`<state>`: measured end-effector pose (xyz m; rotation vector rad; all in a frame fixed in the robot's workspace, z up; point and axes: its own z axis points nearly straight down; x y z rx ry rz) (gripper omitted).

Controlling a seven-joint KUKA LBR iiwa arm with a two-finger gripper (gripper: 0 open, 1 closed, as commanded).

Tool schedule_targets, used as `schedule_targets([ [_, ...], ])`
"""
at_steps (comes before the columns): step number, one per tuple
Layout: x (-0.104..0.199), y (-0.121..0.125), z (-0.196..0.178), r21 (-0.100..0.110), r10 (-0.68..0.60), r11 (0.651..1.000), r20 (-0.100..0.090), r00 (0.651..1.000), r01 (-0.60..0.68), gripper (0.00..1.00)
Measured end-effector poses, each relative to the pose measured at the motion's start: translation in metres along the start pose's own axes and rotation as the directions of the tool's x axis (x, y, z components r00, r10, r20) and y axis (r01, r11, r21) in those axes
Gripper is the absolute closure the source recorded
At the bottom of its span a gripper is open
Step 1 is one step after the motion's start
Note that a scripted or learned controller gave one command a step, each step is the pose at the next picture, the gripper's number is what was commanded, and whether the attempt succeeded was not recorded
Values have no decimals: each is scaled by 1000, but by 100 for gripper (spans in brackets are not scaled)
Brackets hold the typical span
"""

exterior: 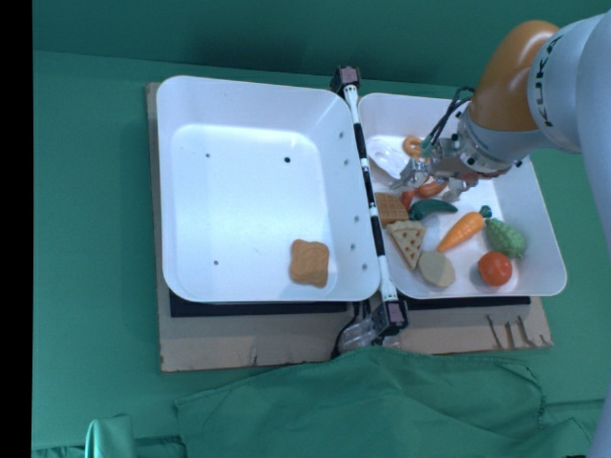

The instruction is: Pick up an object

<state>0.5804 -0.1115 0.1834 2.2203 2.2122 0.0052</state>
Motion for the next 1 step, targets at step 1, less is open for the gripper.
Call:
schedule_targets([
  [1,-2,3,-15,-13,4,1000,4,1000,-3,100],
])
